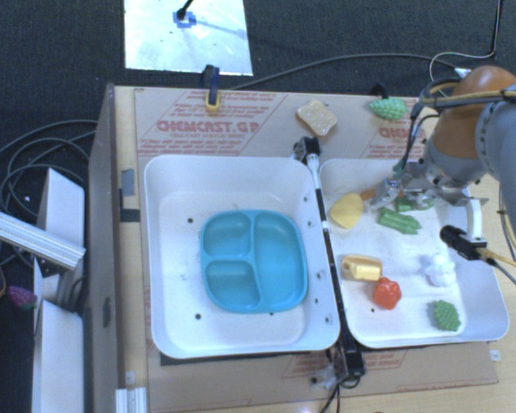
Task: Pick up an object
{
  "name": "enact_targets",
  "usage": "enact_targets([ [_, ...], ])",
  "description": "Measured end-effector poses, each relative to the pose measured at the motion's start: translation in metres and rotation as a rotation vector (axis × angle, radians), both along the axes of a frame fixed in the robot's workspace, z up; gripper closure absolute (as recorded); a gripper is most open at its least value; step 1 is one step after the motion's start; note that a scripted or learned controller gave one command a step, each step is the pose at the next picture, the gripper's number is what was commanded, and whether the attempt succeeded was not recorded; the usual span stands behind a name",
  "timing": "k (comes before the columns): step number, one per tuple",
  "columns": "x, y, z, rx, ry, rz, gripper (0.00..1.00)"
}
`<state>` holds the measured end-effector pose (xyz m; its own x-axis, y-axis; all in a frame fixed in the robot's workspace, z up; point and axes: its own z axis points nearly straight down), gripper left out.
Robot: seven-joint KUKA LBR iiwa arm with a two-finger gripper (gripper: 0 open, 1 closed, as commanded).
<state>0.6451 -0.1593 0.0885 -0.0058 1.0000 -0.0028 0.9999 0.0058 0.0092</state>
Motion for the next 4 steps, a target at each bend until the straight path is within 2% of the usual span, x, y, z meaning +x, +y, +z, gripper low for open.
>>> enact_targets([
  [1, 0.004, 0.036, 0.0, -0.002, 0.001, -0.002, 0.0],
  [2, 0.024, -0.008, 0.054, 0.001, 0.004, -0.004, 0.0],
  [3, -0.004, 0.021, 0.0, 0.003, 0.009, -0.002, 0.0],
  [4, -0.095, 0.064, -0.005, 0.003, 0.009, -0.004, 0.0],
])
